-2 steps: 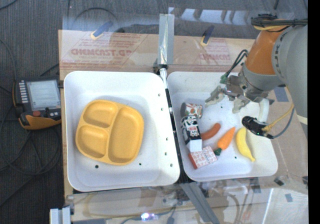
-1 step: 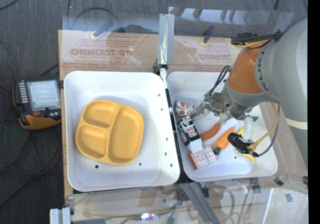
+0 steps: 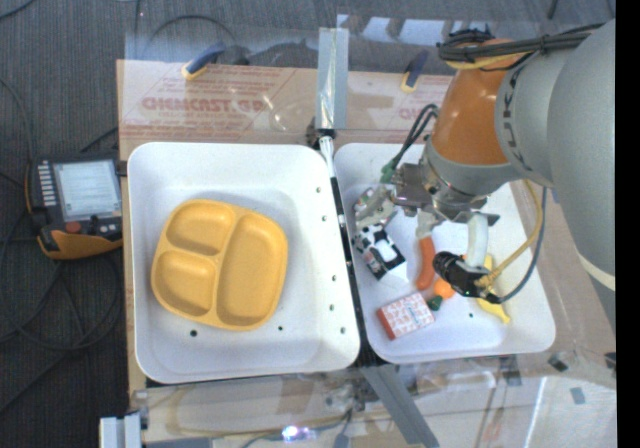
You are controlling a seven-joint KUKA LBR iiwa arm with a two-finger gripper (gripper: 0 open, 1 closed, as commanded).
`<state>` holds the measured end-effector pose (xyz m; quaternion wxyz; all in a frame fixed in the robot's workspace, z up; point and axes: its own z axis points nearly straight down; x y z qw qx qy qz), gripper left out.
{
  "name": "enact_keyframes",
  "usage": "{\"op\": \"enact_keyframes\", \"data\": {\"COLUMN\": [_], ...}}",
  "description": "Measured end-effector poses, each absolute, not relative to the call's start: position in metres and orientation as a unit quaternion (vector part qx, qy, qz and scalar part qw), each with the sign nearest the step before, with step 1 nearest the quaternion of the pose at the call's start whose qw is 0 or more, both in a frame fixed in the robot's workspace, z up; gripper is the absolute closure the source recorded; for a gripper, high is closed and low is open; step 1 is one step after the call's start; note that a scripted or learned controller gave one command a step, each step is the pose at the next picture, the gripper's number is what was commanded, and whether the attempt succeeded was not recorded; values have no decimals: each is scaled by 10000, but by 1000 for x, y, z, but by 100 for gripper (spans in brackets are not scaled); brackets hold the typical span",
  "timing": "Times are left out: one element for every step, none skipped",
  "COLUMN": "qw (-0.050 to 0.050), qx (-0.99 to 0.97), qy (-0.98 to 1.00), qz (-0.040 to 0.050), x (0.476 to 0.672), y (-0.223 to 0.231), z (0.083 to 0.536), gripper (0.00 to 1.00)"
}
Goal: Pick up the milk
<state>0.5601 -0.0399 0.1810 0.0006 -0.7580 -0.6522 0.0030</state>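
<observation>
Milk carton (image 3: pixel 378 248) — small, black-and-white, lying in the right bin (image 3: pixel 520 336) hard by its left wall, long axis slanting toward lower right. Gripper (image 3: pixel 385 204) just above and touching close, at the carton's upper end; state of the pincer — cannot tell.

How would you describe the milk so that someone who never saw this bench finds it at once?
Look in the right bin, the one under the grey arm. Near its left wall, just below the gripper, lies the milk, a small black-and-white carton. Its neighbours are coloured: an orange carrot to its right, a red-and-white box below.
</observation>
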Motion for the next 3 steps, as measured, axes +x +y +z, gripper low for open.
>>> {"op": "enact_keyframes", "data": {"qw": [16, 21, 18], "qx": [-7224, -7220, -7222], "qy": [-6915, -6918, -6917], "qz": [29, 26, 27], "x": [542, 520, 511], "y": [-11, -14, -30], "z": [181, 212, 181], "gripper": [0, 0, 0]}}
